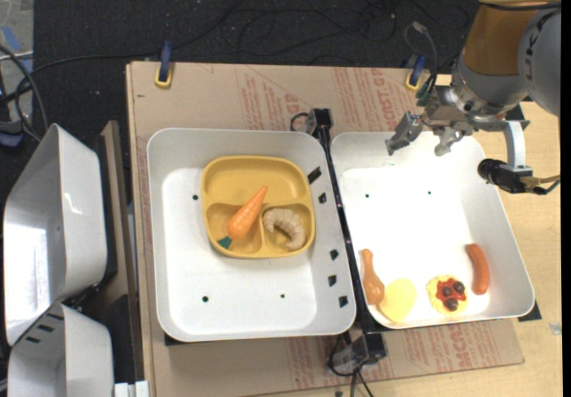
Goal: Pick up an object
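Cardboard bench sheet (375, 96) with faint, unreadable red print under white bins (178, 297).

A lab: loose cables (268, 3); clamped cardboard (259, 96).

The two bins (178, 297) (508, 235) were white, with small black dots on their floors. The divided plate (219, 186) was yellow. On it lay an orange carrot (247, 212) with a green end at 7 o'clock, and a pale beige shrimp (287, 226). The sausage (479, 268) was orange-red. The drumstick (369, 277) was orange. The round piece (401, 296) was yellow. The pastry (447, 292) was yellow with red and dark berries.
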Controlling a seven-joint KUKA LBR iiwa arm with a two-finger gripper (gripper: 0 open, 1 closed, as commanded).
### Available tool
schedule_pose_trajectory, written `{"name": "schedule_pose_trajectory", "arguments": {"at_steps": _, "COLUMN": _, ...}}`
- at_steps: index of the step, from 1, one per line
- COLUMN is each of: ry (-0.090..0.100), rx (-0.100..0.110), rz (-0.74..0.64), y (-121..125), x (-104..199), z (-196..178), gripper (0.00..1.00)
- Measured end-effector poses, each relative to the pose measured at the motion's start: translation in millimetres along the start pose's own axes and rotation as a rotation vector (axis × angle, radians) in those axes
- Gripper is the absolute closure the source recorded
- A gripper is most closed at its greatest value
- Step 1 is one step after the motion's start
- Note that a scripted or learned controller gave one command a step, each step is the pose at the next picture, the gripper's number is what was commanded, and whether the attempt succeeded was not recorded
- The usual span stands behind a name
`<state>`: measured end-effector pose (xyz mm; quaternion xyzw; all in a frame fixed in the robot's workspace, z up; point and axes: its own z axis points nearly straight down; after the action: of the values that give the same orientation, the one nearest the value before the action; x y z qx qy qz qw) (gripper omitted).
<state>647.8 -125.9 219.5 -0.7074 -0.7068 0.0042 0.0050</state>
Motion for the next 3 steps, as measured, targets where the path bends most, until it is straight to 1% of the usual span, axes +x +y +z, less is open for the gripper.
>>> {"name": "schedule_pose_trajectory", "arguments": {"at_steps": 1, "ry": -0.002, "rx": -0.013, "rz": -0.002, "y": 3, "x": 0, "z": -8, "gripper": 0.00}}
{"name": "schedule_pose_trajectory", "arguments": {"at_steps": 2, "ry": -0.001, "rx": -0.008, "rz": 0.000, "y": -3, "x": 2, "z": 55, "gripper": 0.00}}
{"name": "schedule_pose_trajectory", "arguments": {"at_steps": 3, "ry": -0.001, "rx": -0.008, "rz": 0.000, "y": -12, "x": 4, "z": 104, "gripper": 0.00}}
